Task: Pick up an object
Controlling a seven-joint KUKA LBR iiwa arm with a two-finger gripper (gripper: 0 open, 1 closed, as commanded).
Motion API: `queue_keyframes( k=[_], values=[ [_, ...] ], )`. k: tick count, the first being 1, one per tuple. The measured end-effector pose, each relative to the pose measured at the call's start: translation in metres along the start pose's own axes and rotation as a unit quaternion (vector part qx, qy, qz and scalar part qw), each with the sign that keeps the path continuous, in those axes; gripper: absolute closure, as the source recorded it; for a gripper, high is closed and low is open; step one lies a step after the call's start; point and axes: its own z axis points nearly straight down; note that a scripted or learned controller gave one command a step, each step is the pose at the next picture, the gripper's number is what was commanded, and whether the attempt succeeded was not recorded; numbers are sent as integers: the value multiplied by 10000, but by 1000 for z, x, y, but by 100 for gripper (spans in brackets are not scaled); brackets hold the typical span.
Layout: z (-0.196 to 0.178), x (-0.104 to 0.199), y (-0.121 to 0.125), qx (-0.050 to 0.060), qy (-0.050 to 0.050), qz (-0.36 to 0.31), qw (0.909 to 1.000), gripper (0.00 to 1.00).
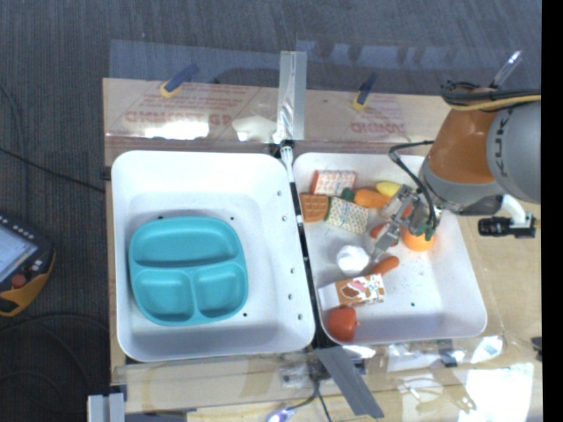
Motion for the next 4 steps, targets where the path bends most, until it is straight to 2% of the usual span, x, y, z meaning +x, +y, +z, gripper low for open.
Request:
queue_keyframes(
  k=[1, 2, 3, 4],
  values=[
    [0, 16, 30, -6, 4, 485, 9988, 0],
    [0, 21, 73, -1, 14, 461, 9989, 0],
    [-2, 120, 14, -24, -1, 1542, 9880, 0],
    [-9, 120, 16, -23, 16, 1529, 9882, 100]
  ],
)
